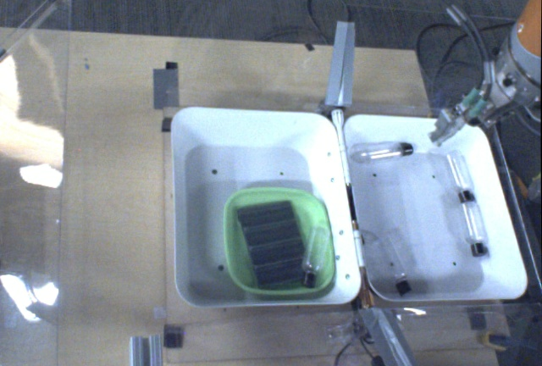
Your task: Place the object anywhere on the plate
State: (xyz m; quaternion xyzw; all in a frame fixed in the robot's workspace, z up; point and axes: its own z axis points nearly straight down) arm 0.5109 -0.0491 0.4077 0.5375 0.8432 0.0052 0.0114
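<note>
- green plate [235, 212] sits in the left bin [190, 186], one clear tube [313, 252] already lying on the plate's right side
- tool [446, 125] hovers over the right bin's [500, 271] top right edge, can't tell its state
- more tubes [383, 152] in the right bin

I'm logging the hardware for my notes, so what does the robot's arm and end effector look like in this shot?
An orange band shows at the frame's right edge, above a grey-silver wrist section. The end effector is slim, pale metallic grey with a small greenish patch. Dark cables loop nearby.
</note>
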